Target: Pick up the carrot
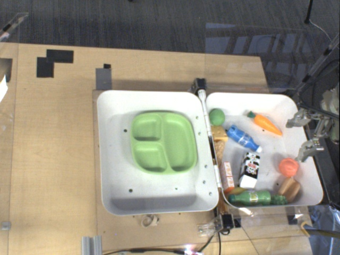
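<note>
Hovering jaws at right bin edge | seemingly parted, holding nothing | carrot nearby

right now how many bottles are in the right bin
2: a blue bottle lying near the bin's middle, below the carrot, and a green bottle lying along the near wall. Clutter by the divider could hide another.

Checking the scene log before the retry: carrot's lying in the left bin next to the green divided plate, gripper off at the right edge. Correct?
Not quite. The camera view shows the carrot in the right bin, near its far edge, beside the blue bottle. The green divided plate sits alone in the left bin. The gripper is indeed at the right edge.
</note>
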`<move>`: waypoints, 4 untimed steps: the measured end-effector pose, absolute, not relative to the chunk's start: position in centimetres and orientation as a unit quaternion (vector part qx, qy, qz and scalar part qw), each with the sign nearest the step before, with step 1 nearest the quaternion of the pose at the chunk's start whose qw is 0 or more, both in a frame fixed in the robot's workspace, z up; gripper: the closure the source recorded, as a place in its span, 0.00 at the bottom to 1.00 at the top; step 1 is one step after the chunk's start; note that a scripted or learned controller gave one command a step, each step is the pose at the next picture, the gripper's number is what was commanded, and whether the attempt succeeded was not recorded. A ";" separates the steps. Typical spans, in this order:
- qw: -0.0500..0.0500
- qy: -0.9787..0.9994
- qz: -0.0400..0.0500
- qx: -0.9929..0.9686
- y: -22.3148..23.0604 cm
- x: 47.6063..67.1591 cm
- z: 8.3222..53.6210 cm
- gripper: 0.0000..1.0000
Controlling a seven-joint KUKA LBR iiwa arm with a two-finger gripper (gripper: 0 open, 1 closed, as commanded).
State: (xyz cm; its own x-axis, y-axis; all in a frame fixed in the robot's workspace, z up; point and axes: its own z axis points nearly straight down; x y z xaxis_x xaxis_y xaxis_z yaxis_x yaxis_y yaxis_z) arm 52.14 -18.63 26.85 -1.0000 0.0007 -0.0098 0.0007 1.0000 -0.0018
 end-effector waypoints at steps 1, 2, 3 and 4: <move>-0.001 1.000 0.001 -0.006 -20.4 53.4 13.4 0.00; 0.009 1.000 -0.003 0.010 -20.6 51.8 9.0 0.00; 0.008 0.994 -0.001 0.106 -20.5 55.9 16.0 0.00; 0.004 0.997 0.000 -0.079 -20.4 66.5 10.4 0.00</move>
